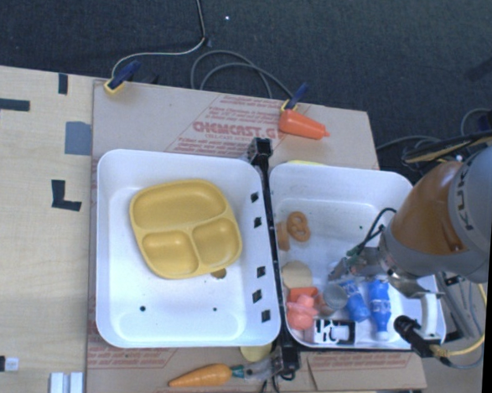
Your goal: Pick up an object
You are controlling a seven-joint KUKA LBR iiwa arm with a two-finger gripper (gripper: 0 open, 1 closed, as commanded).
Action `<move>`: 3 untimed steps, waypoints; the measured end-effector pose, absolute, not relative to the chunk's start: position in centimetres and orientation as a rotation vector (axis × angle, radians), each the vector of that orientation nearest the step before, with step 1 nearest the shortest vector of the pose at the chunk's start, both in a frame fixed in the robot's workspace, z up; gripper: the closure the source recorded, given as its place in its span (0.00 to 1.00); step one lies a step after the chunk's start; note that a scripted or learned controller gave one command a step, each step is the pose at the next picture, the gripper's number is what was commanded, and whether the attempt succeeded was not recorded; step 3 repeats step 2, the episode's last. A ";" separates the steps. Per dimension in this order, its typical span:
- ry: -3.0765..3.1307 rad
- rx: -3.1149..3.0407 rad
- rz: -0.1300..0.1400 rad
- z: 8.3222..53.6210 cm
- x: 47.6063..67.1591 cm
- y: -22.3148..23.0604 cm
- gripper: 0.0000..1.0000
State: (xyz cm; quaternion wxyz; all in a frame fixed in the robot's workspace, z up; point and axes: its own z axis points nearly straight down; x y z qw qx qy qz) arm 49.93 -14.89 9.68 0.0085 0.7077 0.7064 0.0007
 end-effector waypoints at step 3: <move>2.234 2.213 0.003 19.6 53.5 -8.2 1.00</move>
